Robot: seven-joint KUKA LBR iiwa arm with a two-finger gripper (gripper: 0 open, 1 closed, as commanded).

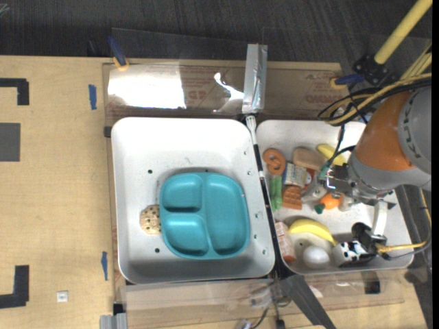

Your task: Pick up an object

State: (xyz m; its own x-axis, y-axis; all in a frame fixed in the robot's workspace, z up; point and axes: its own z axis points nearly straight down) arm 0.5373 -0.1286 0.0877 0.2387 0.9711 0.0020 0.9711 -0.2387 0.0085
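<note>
The right bin [357, 267] holds several small toys: an orange ring [274, 160], a tan block [309, 157], a green stick [276, 192], a brown-orange piece [293, 197], a yellow banana [312, 229], a white egg [316, 256] and a black-and-white toy [352, 251]. My gripper [328, 187] reaches down into the middle of this bin from the right, below the orange wrist band. A small orange object [332, 201] lies right at its tip, and a yellow piece [326, 149] lies just behind it. The view does not show whether anything is between the fingers.
The left bin [137, 156] holds a teal divided plate [204, 214] with a speckled cookie [149, 218] against its left edge. A metal divider [254, 81] and clear sheet stand behind the bins. Cables and a yellow pole [405, 22] cross the upper right.
</note>
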